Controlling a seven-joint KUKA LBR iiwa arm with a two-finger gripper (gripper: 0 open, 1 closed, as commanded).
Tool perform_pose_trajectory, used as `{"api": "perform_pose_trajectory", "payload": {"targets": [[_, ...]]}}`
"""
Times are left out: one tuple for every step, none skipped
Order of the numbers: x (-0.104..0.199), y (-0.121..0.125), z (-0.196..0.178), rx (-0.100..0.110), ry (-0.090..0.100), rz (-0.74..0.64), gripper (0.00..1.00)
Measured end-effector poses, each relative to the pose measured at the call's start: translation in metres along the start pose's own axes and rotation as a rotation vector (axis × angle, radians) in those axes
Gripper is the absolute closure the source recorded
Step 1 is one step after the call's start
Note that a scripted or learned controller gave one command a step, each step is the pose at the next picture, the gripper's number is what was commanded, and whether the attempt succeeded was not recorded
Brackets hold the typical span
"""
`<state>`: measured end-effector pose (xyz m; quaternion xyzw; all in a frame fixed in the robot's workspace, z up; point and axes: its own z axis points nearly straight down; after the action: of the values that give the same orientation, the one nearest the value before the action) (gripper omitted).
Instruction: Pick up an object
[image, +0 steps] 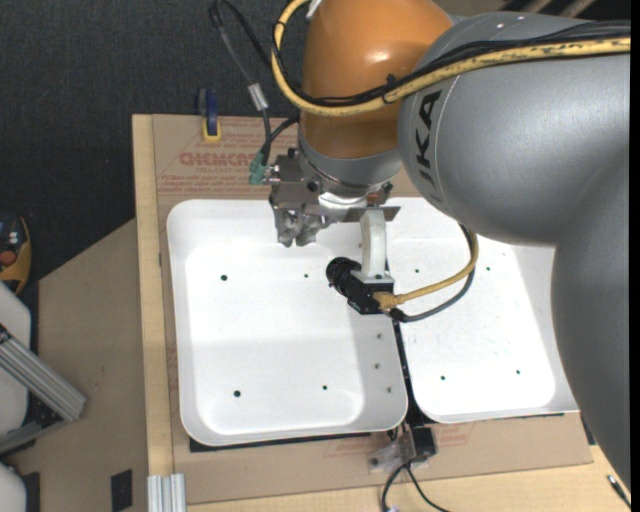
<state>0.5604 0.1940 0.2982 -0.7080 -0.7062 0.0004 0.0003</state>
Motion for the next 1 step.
{"api": "perform_pose_trajectory", "payload": {"targets": [[0.0317, 0.0532, 0.0651, 0.002, -0.001, -0.005, 1.0]]}}
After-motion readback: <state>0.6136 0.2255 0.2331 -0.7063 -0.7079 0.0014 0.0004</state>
